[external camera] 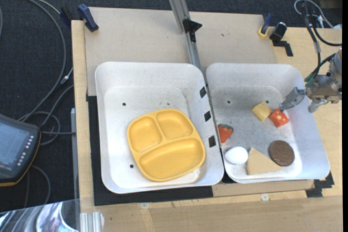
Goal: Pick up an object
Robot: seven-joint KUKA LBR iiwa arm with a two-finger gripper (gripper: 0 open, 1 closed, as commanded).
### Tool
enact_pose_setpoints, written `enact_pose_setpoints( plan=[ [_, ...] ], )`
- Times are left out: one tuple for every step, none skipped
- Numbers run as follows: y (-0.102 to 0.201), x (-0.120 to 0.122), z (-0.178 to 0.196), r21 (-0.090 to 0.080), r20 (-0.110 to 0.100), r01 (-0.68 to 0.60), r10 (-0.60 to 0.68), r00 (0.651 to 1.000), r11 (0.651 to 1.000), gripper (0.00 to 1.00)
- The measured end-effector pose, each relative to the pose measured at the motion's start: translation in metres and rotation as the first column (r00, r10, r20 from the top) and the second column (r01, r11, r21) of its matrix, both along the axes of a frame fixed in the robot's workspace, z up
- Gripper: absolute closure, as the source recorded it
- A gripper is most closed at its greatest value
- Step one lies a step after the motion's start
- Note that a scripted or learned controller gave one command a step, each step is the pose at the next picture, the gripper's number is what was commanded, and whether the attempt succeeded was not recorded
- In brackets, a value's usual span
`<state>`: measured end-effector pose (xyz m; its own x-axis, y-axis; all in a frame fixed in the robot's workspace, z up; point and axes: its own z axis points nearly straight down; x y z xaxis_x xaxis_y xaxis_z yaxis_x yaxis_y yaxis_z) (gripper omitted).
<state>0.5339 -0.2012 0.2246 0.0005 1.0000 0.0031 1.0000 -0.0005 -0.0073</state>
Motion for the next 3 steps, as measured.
enact_pose_setpoints(
  plan=[
    [0.001,-0.002,-0.064,0.001,-0.001,0.0,0.0,1.0,1.0,0.0],
    [0.004,-0.004,-0.127,0.001,-0.001,-0.001,0.001,1.0,1.0,0.0],
    [0.003,-0.001,-0.112,-0.002,0.01,-0.001,0.001,1.0,1.0,1.0]
  ],
)
